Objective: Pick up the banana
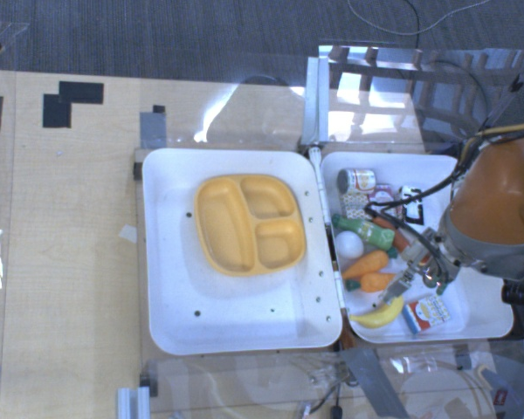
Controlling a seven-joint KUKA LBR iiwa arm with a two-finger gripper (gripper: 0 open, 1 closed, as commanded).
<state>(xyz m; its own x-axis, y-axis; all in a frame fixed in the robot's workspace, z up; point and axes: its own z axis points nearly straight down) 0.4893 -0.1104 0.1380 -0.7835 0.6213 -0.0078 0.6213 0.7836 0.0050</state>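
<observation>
The yellow banana (375,314) lies in the right bin (485,321), close to its front wall. My gripper (399,286) reaches down from the grey and orange arm (498,201) on the right. Its tip is just above the banana's right end, very near it or touching it. The banana still rests on the bin floor.
Two orange carrots (369,269), a white ball (349,245), a green bottle (362,227), a can (358,180) and a small carton (426,312) crowd the right bin around the banana. The left bin (170,321) holds a yellow divided plate (249,223).
</observation>
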